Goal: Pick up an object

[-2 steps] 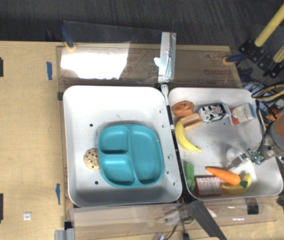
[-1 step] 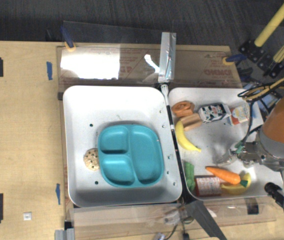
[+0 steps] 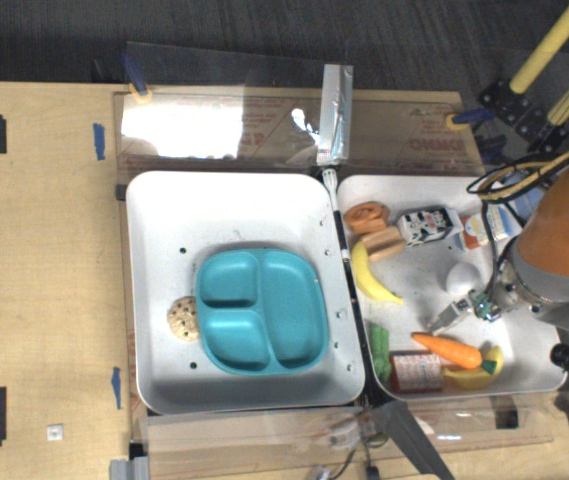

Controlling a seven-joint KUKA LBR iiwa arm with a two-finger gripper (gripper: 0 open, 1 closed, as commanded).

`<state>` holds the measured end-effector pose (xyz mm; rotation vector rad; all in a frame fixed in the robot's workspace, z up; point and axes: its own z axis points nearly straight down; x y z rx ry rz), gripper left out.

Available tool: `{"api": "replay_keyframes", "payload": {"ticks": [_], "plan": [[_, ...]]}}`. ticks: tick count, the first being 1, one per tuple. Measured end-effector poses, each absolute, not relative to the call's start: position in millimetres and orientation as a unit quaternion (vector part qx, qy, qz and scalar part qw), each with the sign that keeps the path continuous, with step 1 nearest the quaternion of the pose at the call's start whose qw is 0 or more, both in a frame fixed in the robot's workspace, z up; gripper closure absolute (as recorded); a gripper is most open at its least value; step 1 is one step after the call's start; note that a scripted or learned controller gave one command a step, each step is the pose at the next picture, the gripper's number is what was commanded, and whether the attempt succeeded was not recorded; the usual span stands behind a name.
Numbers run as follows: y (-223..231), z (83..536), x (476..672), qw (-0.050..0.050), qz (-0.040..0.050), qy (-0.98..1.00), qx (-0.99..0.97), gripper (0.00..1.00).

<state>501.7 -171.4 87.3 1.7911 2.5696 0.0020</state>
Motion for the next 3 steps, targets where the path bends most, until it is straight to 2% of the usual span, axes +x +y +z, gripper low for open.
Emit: {"api": "replay_keyframes", "payload": {"ticks": [1,2,3], "plan": [[-197.9,86.9,481.3,0.003,0.0012,0.751,0.660,0.00],[-117.4,87.8,482.5,0.003,0.0033,0.773,0.635,0.00],[-118.8,98.6,484.2,0.006,0.0037,0.772,0.635,1.00]]}}
